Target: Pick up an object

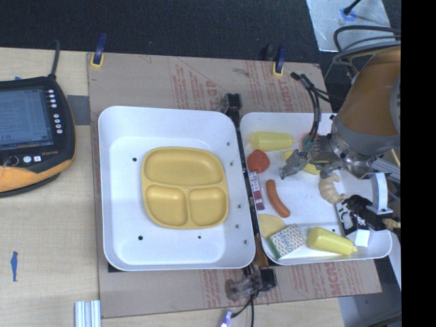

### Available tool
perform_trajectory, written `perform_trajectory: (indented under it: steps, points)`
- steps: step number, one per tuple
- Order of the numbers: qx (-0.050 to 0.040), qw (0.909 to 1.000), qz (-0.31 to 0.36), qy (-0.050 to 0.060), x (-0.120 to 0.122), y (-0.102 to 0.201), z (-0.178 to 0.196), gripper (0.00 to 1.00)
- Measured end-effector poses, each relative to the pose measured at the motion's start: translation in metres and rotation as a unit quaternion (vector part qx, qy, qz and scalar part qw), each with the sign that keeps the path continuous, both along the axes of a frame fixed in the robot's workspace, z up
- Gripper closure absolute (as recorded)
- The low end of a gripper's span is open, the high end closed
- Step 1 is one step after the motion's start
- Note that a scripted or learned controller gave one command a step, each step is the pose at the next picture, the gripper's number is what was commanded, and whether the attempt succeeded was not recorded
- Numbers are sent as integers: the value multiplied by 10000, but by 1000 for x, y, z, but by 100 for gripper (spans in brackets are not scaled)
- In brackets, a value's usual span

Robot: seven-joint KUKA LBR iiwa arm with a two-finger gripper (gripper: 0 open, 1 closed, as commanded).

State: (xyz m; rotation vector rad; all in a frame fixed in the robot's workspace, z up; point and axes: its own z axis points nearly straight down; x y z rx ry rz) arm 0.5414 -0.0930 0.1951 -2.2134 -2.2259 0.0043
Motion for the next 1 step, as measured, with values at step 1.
perform_trajectory:
  steps: [1]
  points:
    - [1, 10000, 1, 15, -24, -1, -100, 0]
